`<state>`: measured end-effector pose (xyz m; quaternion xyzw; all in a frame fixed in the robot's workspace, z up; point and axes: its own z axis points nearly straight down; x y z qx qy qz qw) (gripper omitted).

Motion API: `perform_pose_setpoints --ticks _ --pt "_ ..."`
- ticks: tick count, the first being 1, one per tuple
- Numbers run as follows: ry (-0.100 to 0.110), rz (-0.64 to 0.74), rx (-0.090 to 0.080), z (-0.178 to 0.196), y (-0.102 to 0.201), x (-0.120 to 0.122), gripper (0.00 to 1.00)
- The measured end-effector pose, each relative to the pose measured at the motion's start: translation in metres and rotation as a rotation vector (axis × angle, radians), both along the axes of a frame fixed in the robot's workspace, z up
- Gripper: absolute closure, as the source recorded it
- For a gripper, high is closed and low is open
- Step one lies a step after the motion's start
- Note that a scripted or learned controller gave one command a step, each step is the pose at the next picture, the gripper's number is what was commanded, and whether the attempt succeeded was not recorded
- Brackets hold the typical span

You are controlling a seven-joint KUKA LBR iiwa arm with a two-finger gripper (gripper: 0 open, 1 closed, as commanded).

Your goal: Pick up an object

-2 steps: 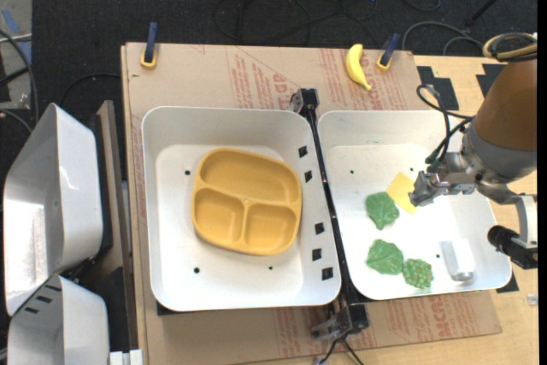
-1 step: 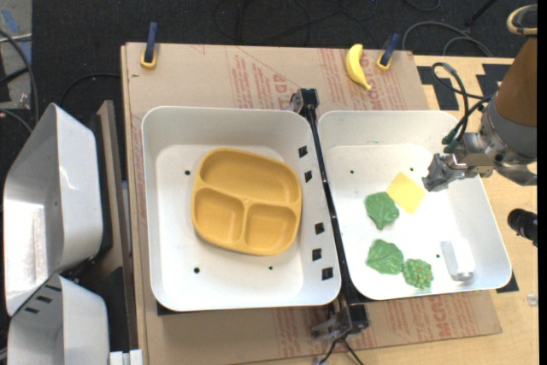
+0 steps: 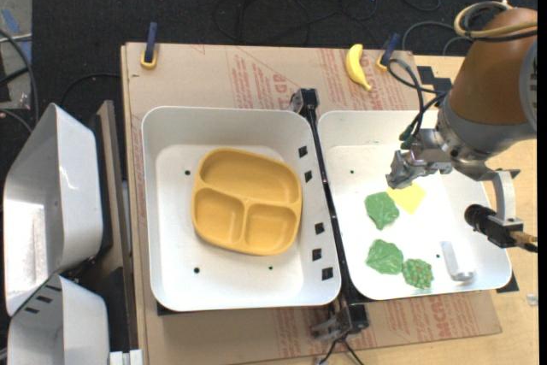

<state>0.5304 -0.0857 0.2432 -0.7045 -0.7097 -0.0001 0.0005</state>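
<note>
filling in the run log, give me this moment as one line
arm: over right bin | gripper: above yellow piece, nothing seen held | left bin: yellow divided plate

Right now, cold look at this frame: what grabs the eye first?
The yellow divided tray, alone in the left bin, stands out most. Next the arm's orange band at the right, with the gripper low over the right bin just above a yellow piece and a green piece. A banana lies on the bench behind the bins.
</note>
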Motion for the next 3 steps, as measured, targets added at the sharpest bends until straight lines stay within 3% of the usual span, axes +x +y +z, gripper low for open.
perform_pose_setpoints --ticks 3 --pt "-0.003 -0.002 0.0 0.007 0.147 0.065 1.0"
